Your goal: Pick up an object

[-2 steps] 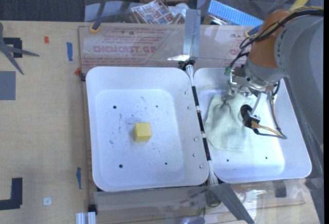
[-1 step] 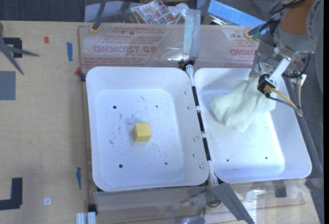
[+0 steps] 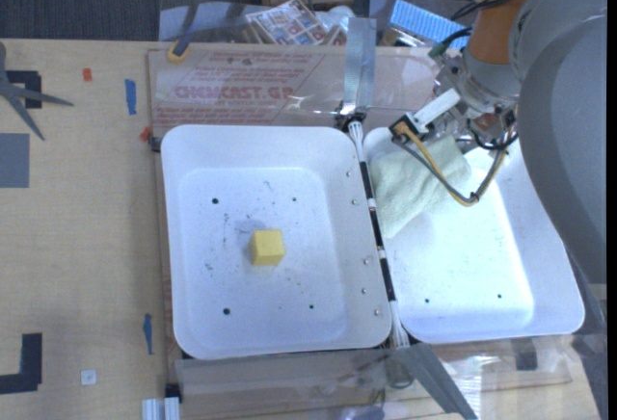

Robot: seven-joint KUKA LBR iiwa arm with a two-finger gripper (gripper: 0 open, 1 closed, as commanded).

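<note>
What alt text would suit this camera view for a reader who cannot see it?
A grey robot arm reaches from the right over the right white bin, above a pale cloth at its far end. A small yellow block sits alone in the left bin.

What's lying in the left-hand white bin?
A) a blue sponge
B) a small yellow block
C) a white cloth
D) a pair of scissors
B: a small yellow block sits near the middle of the left bin; the white cloth lies in the right bin.
</note>
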